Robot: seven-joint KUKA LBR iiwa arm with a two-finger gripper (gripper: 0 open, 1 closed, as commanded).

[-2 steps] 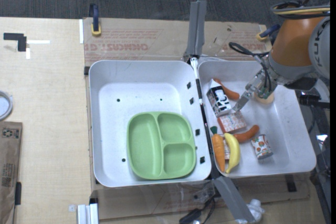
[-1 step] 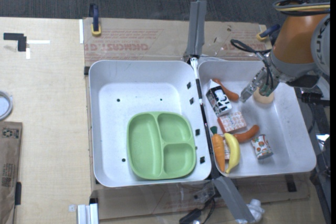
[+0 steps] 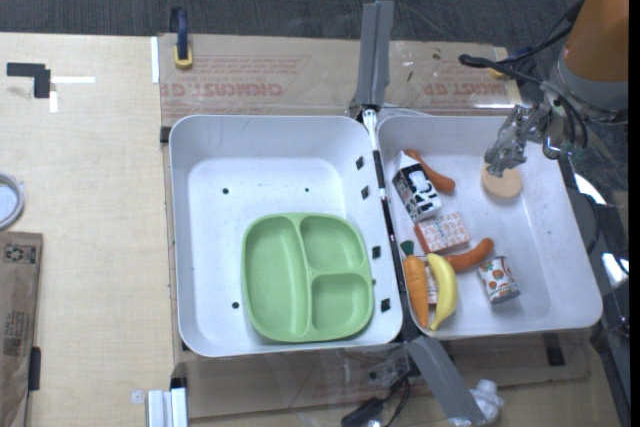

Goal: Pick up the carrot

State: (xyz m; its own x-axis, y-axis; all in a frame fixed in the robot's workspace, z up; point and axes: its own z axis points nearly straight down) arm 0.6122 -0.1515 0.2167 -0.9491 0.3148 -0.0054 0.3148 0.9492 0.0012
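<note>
The carrot (image 3: 414, 288) is an orange, stubby piece lying lengthwise at the front left corner of the right bin (image 3: 560, 245), pressed against a yellow banana (image 3: 443, 289) on its right. My gripper (image 3: 505, 153) hangs at the far right of that bin, well away from the carrot. It sits just above a tan round disc (image 3: 503, 184) and holds nothing that I can see.
The right bin also holds a black-and-white carton (image 3: 416, 192), a red patterned packet (image 3: 441, 233), two orange-red sausages (image 3: 470, 255) (image 3: 433, 174) and a small can (image 3: 498, 279). A green divided plate (image 3: 308, 275) lies in the left bin (image 3: 200, 215).
</note>
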